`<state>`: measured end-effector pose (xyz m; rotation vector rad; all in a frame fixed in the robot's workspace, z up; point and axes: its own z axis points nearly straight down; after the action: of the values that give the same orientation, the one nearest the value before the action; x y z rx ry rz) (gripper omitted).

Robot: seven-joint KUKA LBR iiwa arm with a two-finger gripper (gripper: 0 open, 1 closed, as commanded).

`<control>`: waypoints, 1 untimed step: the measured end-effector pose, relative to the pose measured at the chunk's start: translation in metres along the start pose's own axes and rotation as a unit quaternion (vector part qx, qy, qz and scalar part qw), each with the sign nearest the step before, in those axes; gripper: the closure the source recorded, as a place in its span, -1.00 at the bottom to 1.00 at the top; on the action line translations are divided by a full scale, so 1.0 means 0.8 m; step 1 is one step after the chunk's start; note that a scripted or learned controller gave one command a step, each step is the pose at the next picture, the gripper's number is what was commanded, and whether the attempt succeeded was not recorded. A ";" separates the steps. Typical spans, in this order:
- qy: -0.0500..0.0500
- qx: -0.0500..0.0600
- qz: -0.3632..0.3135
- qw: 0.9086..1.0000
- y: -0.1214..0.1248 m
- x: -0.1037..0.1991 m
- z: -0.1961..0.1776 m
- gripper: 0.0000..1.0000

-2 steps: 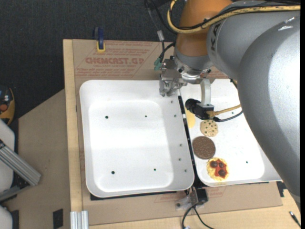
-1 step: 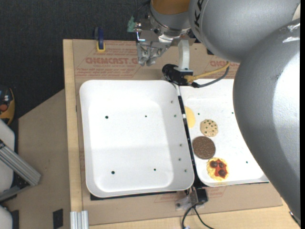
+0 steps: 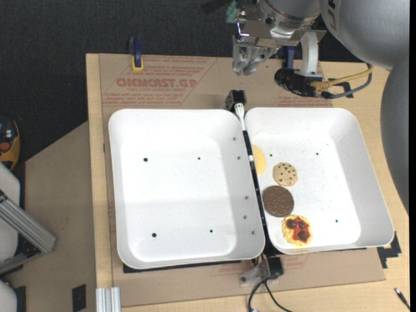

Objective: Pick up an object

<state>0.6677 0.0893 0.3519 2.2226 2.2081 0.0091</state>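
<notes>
Worktop (image 3: 162, 77): I saw a brown board with red lettering under both bins, and a small blue and yellow clamp (image 3: 136, 54) at its far left edge.
Left bin (image 3: 123, 174): white and shallow, with a few dark dots on its floor.
Divider: a thin dark strip ran between the two bins, with a black clip (image 3: 235, 99) at its far end.
Right bin (image 3: 344, 168): its four pieces all lay in the left half, near the divider.
Yellow piece (image 3: 259, 160): flat and pale yellow, it lay just beside the divider, farthest from me of the four.
Speckled cookie (image 3: 285, 173): light tan with dark specks, it sat just right of the yellow piece.
Dark cookie (image 3: 278, 201): brown and round, it lay nearer me, close under the speckled one.
Red-topped piece (image 3: 297, 230): yellow with red and dark topping, it sat by the near rim, touching or nearly touching the dark cookie.
Gripper (image 3: 247, 62): it hung over the worktop beyond the bins' far rims, well apart from every piece (I could not tell whether the fingers were parted or closed).
Arm (image 3: 364, 18): grey, it came in from the upper right, with an orange band above the wrist.
</notes>
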 end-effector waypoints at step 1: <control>0.000 -0.001 0.000 1.000 0.001 -0.080 -0.105 1.00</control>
<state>0.6670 0.0259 0.4363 2.2210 2.2072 0.0111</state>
